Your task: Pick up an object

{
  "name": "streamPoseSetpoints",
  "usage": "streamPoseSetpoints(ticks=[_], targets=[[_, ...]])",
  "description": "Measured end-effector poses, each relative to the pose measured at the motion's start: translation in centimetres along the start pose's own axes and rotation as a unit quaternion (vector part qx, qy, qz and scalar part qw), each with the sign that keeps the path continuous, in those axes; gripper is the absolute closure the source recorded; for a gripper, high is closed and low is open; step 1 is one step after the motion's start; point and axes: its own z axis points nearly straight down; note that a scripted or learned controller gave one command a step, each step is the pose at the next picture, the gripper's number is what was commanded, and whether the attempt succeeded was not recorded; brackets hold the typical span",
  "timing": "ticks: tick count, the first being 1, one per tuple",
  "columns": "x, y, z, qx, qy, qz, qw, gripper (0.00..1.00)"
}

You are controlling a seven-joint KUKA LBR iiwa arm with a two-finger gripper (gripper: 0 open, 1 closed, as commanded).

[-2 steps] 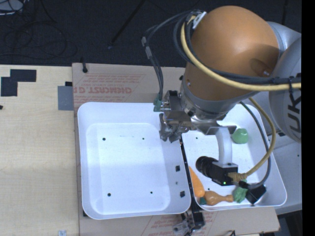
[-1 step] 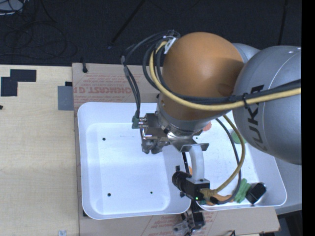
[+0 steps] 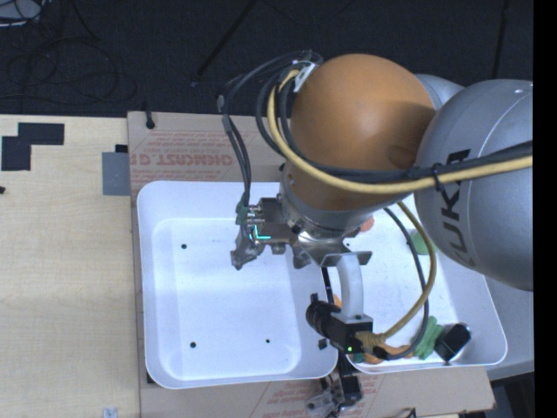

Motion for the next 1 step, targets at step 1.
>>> streamPoseSetpoints(ticks=[1], targets=[[7.04, 8.95, 9.66, 0.001, 0.0, -0.003, 1.0, 0.0]])
